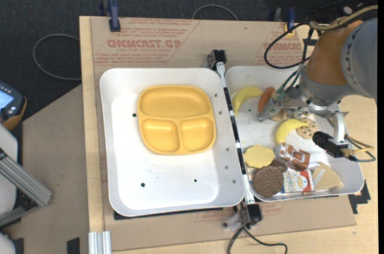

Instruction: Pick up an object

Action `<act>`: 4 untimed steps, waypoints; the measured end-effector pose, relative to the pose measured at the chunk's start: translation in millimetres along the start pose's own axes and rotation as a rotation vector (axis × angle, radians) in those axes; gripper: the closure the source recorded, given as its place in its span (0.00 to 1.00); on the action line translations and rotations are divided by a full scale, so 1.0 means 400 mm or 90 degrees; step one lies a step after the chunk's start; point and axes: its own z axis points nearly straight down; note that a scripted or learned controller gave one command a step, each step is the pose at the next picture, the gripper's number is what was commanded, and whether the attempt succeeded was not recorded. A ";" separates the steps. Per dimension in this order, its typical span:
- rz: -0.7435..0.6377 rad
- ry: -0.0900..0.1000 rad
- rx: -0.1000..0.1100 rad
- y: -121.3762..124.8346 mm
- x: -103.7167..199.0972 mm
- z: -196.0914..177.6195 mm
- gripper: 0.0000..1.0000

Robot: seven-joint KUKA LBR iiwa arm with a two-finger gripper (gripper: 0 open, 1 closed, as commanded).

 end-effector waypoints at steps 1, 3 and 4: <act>0.003 0.000 -0.001 -0.179 0.039 -0.014 0.00; 0.002 -0.006 -0.012 0.016 -0.108 -0.133 1.00; 0.002 -0.003 -0.006 0.007 -0.100 -0.126 0.00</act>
